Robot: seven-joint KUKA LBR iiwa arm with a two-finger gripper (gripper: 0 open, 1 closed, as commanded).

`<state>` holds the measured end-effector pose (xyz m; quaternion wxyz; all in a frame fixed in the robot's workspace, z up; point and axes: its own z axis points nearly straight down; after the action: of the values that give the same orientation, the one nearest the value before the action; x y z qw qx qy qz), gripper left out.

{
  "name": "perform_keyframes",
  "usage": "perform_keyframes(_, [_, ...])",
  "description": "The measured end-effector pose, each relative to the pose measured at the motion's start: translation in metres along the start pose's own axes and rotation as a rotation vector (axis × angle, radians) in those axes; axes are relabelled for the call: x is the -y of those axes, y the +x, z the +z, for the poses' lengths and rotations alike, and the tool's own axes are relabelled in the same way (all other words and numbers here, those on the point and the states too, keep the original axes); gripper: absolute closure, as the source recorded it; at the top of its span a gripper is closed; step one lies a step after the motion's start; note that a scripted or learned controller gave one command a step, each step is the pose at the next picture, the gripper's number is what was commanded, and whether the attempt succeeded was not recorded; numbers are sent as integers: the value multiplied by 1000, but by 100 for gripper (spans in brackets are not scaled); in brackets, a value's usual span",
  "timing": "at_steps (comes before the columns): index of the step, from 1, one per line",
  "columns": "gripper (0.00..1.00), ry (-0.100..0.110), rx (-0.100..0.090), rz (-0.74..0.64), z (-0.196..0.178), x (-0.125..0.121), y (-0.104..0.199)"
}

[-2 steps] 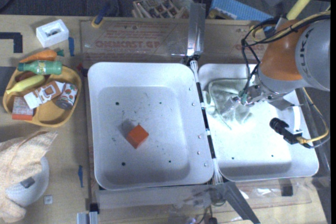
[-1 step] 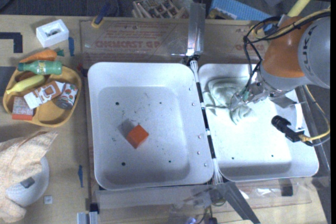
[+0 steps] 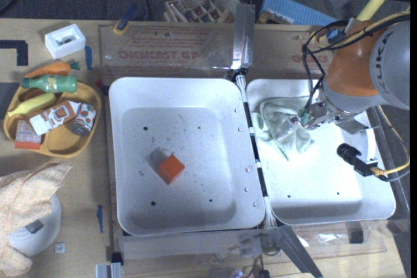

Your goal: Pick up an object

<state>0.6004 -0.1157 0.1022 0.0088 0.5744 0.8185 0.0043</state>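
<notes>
Gripper [image 3: 305, 119] down low in the right-hand shallow white bin [image 3: 339, 195], at the end of the grey arm with its orange band [image 3: 352, 71], and it sits right against a crumpled pale, translucent piece of plastic or cloth [image 3: 281, 128] near the bin's upper left. From this slanted overhead view I cannot tell how the gripper is set, because the wrist hides it, and I cannot say that anything is gripped. The crumpled material lies on the bin floor, touching the tool tip as far as the view shows, but it does not look lifted.

Over in the left-hand shallow white bin [image 3: 130, 114] a small orange cube [image 3: 172, 169] lies just left of centre, well apart from the arm and untouched.

Outside the bins, at the bench's left edge, a yellow bowl of toy food and packets [image 3: 49, 120] stands apart from the action.

So the task reads as mid-attempt: the approach and descent look done, the arm is at an object, but a secure grasp and the lift clear of the bin are left to show.
</notes>
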Motion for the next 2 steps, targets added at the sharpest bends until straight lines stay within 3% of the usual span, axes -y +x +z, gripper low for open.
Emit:
perform_keyframes(1, [0,6,-5,-147,11,26,18])
perform_keyframes(2, [100,0,-1,-142,0,25,15])
